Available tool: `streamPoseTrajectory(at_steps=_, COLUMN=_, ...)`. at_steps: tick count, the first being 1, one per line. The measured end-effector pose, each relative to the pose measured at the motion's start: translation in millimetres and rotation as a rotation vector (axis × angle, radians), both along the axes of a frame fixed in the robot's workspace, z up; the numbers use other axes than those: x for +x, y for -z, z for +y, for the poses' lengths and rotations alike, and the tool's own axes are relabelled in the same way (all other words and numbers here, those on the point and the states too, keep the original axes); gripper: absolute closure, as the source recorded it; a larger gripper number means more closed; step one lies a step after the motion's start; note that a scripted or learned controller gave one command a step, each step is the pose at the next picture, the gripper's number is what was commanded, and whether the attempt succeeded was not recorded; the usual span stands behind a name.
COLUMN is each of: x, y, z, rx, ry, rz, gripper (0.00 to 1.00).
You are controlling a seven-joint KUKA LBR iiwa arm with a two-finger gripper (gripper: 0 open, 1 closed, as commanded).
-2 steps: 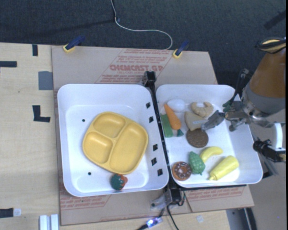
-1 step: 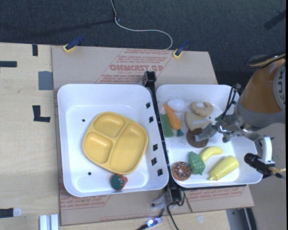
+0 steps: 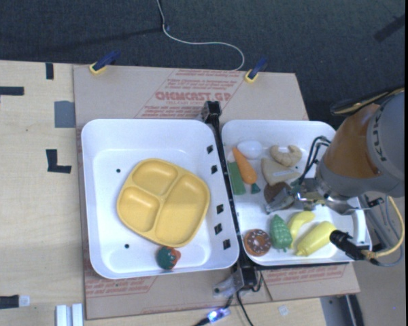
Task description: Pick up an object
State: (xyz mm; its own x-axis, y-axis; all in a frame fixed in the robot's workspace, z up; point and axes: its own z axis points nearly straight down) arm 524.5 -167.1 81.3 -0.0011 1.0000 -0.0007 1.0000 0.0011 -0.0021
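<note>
My gripper [image 3: 290, 197] is low in the right bin [image 3: 318, 129], reaching in from the right, with its tip against a dark brown object [image 3: 277, 191] in the middle of the toy pile. Around it lie an orange carrot [image 3: 244, 166], a green piece [image 3: 235, 179], a white piece [image 3: 250, 148], a beige piece [image 3: 285, 155], a bumpy green piece [image 3: 280, 231], two yellow pieces [image 3: 315, 238] and a chocolate donut [image 3: 258, 241]. I cannot make out whether the brown object is gripped.
The left bin [image 3: 95, 141] holds a yellow divided plate [image 3: 163, 202] and a small red and green toy [image 3: 167, 257] near its front wall. A black divider [image 3: 219, 168] separates the bins. The grey arm with its orange band [image 3: 353, 148] covers the right bin's right side.
</note>
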Motion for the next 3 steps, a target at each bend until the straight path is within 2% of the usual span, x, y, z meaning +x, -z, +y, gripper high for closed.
streamPoseTrajectory(at_steps=1, x=0.5, y=-3.8, z=0.2, rx=0.000, ry=0.000, rz=-0.003, gripper=0.00)
streamPoseTrajectory(at_steps=2, x=0.6, y=-13.8, z=0.3, rx=0.000, ry=0.000, rz=-0.003, gripper=1.00)
streamPoseTrajectory(at_steps=3, x=-1.9, y=-57.5, z=6.5, rx=0.001, ry=-0.001, rz=-0.004, gripper=1.00)
